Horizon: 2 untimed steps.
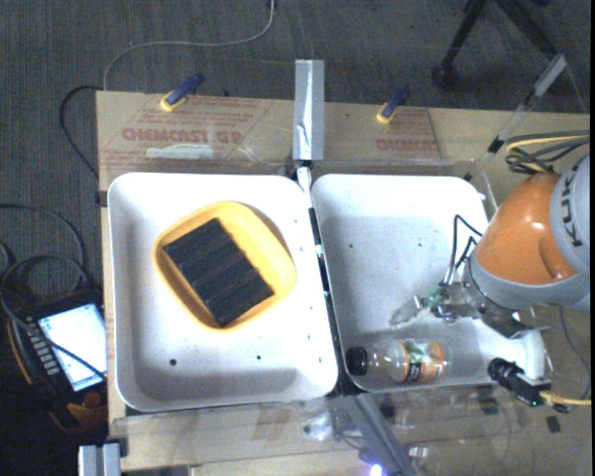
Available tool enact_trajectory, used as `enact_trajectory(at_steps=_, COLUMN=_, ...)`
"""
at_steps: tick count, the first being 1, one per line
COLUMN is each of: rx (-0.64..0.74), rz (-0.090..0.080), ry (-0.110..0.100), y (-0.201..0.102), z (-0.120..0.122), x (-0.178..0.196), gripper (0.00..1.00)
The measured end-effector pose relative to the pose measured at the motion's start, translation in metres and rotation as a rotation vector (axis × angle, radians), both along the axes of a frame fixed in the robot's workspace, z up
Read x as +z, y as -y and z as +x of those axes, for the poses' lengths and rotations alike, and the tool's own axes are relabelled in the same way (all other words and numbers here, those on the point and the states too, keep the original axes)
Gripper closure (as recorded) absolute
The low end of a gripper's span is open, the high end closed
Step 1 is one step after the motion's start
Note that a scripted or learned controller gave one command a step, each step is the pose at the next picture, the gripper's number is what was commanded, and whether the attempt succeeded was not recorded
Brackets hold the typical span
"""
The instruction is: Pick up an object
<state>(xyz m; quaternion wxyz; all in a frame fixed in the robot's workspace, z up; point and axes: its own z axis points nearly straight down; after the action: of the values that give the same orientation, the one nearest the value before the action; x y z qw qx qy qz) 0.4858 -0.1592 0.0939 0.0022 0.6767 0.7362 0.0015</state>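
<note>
— Since the bottle point(402, 361) lies on its side along the lower edge of the right bin point(377, 216), how would it handle?

— Light, clear plastic, slick and apt to roll; I'd take it across the labelled middle, not the dark cap at its left end.

— And the gripper point(426, 305)?

— Just above the bottle, right of centre; I cannot tell how its fingers stand.

— Room?

— The bin wall crowds the bottle. The yellow dish point(278, 251), holding a black ribbed block point(218, 271), sits in the left bin point(139, 365).
</note>
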Motion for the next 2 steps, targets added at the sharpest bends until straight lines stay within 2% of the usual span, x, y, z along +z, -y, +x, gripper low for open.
enact_trajectory(at_steps=1, rx=-0.141, rz=0.000, ry=0.007, y=0.024, z=0.055, x=-0.002, gripper=0.00)
enact_trajectory(at_steps=2, rx=-0.144, rz=-0.003, ry=-0.005, y=0.036, z=0.148, x=0.011, gripper=0.00)
